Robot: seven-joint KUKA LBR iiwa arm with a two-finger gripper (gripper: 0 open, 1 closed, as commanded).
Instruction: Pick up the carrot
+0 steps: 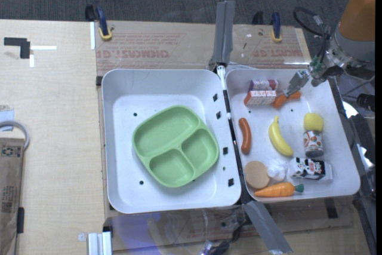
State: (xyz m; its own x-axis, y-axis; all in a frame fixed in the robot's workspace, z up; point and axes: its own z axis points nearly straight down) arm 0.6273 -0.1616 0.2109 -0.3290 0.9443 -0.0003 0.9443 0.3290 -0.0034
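Note:
An orange carrot [276,190] with a green stub at its right end lies flat at the front edge of the right bin [341,128]. My gripper [296,84] reaches in from the right over that bin's back part, far from the carrot. A second small orange piece [286,98] lies just below the gripper's tip, touching or nearly touching it. Whether it is gripped cannot be made out.
The right bin also holds a pink-and-white box [261,93], a red sausage [245,135], a banana [279,138], a lemon [313,122], a small can [313,144], a cow-print carton [310,169] and a tan disc [258,175]. A green divided plate [175,146] lies in the left bin [119,128].

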